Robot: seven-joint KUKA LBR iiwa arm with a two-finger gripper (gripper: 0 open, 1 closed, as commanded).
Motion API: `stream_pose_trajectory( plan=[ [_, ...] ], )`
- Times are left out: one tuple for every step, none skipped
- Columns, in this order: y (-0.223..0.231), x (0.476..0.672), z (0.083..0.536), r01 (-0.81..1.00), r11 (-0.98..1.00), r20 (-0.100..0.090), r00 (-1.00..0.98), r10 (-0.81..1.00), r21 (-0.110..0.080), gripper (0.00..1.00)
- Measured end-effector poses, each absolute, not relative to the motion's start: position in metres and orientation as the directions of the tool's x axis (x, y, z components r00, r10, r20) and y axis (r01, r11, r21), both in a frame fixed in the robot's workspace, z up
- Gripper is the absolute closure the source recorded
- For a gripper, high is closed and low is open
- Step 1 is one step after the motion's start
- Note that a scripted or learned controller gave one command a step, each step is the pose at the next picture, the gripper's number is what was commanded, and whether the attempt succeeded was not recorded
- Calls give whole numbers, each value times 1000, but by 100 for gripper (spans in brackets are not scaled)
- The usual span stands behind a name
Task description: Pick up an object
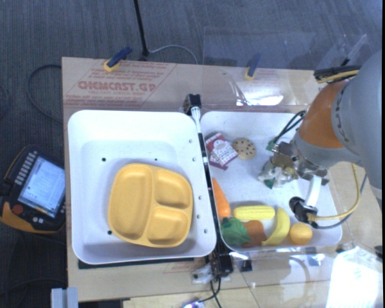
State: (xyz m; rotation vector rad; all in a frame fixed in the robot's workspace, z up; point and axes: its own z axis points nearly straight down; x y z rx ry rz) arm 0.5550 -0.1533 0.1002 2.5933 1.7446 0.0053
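Right of centre, over the right bin (333, 201), my gripper (277, 172) hangs low above the speckled floor, wrist and orange band (321, 117) angled in from the frame's right edge. Jaw opening: cannot tell, since the wrist body and cabling mask the tips from this slant; nothing visibly held. Objects in this bin: red packet (221, 151) and round speckled cookie (245, 147) at upper left, well apart from my tool; carrot (221, 199) along the left wall; corn cob (254, 212), banana (280, 227), a green leafy piece (235, 230) with a red-orange item (256, 231) beside it, and a yellow lemon-like ball (300, 233), all crowded along the lower edge, near but below my wrist. Left bin (90, 133) carries a yellow divided tray (151, 204), lying flat. Handheld pendant (33, 188) sits on carpet at the frame's far left.
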Motion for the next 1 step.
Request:
stream_pose_trajectory(
  plan=[
    [-72,608,188,893,-451,4,451,893,5,100]
  ],
)
